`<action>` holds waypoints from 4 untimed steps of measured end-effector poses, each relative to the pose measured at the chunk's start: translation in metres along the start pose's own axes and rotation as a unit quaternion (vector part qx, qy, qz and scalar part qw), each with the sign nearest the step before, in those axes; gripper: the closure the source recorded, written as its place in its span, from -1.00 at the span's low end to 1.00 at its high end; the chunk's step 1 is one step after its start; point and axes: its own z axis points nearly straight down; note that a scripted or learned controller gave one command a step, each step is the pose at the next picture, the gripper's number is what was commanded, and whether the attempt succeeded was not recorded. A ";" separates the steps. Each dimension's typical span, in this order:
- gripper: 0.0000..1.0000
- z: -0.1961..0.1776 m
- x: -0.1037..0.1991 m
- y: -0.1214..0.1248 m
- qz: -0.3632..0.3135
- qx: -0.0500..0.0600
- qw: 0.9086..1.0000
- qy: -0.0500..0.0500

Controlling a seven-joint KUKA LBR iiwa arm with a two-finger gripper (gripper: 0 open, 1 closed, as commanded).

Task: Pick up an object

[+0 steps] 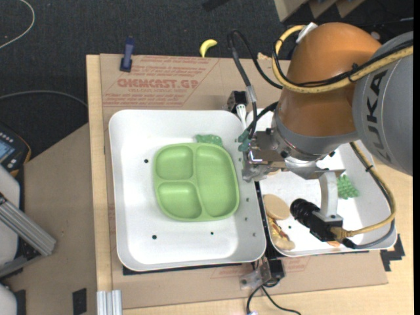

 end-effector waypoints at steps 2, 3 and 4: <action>1.00 -0.054 0.029 0.001 0.001 0.003 1.000 -0.002; 1.00 -0.129 0.068 0.003 0.001 -0.007 1.000 0.001; 1.00 -0.172 0.142 0.002 -0.001 -0.006 1.000 0.001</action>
